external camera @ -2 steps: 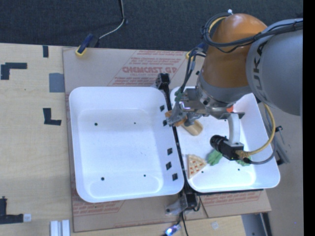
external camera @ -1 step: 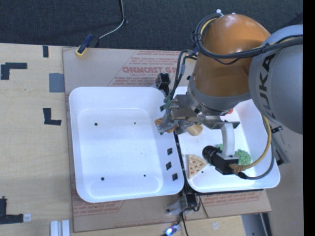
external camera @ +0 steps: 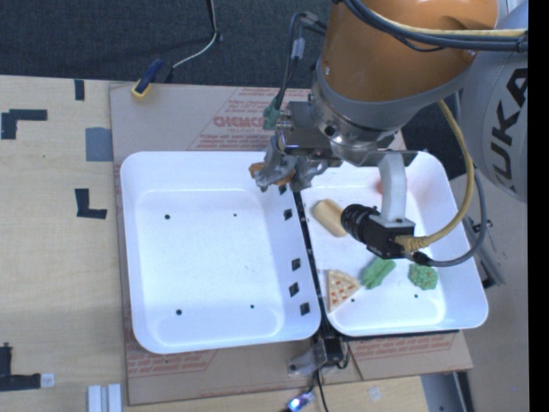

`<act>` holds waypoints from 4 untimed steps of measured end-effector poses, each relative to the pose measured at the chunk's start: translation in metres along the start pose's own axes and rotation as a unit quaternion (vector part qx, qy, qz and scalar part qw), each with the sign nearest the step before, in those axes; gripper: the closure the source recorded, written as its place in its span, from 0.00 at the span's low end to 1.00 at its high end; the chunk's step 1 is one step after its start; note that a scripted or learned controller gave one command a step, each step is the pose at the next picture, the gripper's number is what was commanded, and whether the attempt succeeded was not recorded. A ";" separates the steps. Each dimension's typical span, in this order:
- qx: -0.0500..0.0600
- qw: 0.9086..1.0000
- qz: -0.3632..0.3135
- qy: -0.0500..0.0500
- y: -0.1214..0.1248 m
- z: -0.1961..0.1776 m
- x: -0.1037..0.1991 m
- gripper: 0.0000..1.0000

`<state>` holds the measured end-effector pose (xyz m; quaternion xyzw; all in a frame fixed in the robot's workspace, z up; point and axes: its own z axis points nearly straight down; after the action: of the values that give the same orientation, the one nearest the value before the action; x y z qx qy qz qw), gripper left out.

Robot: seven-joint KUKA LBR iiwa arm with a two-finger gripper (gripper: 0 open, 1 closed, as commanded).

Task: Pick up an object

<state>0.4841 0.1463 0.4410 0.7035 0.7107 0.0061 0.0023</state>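
Note:
My gripper hangs low over the far end of the ridge where the two white bins meet. A small orange object peeks out at its left side, just above the left bin's far rim; whether it is gripped I cannot tell. In the right bin lie a tan bread-like piece, a triangular waffle-patterned wedge, a green leafy piece and a green broccoli-like piece. A small pink bit shows beside the arm.
The large orange and grey arm covers the right bin's far part. A black cylinder with a yellow hose hangs over the right bin's middle. Both bins rest on cardboard. A cable with a yellow and blue clip lies at the back.

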 end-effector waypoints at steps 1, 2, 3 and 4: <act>0.005 1.000 0.001 -0.002 0.000 -0.025 0.057 1.00; 0.005 1.000 0.005 -0.003 0.000 -0.052 0.032 1.00; 0.003 1.000 0.003 -0.002 0.074 -0.094 0.087 1.00; 0.006 1.000 0.007 -0.004 0.103 -0.091 0.040 1.00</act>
<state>0.5857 0.1868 0.5339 0.7083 0.7059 -0.0008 0.0005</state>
